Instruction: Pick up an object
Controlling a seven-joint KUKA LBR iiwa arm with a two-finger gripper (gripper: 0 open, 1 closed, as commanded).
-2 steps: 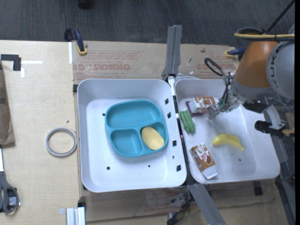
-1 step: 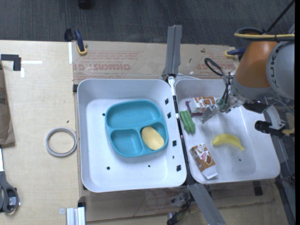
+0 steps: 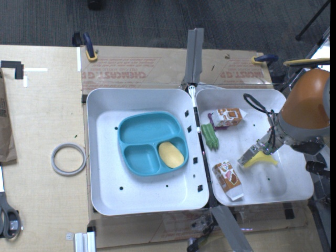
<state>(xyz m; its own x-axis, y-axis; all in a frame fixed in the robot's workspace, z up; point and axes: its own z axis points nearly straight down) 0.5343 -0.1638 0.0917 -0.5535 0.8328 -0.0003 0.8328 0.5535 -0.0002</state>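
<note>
My gripper (image 3: 251, 155) is low over the middle of the right bin (image 3: 294, 193), reaching in from the right. A yellow banana-shaped toy (image 3: 265, 161) lies right under and beside its tip, touching or nearly touching it. Whether it is gripped is hidden by the wrist. A brown and white snack packet (image 3: 229, 116) lies at the bin's back. A second such packet (image 3: 228, 178) lies at the front left. A green object (image 3: 210, 135) rests along the bin's left wall.
The left bin (image 3: 105, 193) holds a teal divided tray (image 3: 137, 135) with a yellow lemon-like object (image 3: 171, 154) in its right compartment. A grey ring (image 3: 69, 158) and scissors (image 3: 9, 222) lie on the bench to the left. A black cable (image 3: 257, 104) loops over the right bin's back.
</note>
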